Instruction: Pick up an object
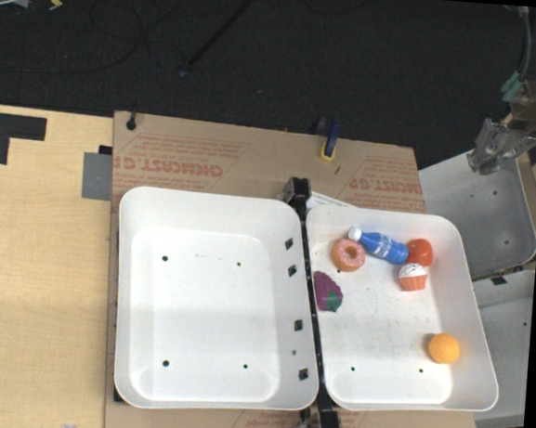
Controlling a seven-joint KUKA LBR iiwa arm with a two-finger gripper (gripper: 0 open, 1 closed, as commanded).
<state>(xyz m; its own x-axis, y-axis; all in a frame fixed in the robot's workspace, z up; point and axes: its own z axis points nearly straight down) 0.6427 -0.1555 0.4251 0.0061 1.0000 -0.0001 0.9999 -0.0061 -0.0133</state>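
Note:
The right bin [470, 301] holds several small objects. A pink doughnut [347, 255] lies near its far left, touching a blue bottle [382, 247] with a white cap. To the right of these, a red ball [421, 250] sits beside a cupcake [413, 277]. A purple and green piece [326, 291] rests against the bin's left wall. An orange ball [443, 348] sits alone at the near right. The gripper [494, 150] hangs at the view's top right, beyond the right bin's far corner and well away from every object.
The left bin [131, 290] stands beside the right one, joined by black clips [299, 286] along the shared wall. Both rest on a cardboard sheet [217, 162]. A grey metal plate [478, 208] lies under the arm at the right.

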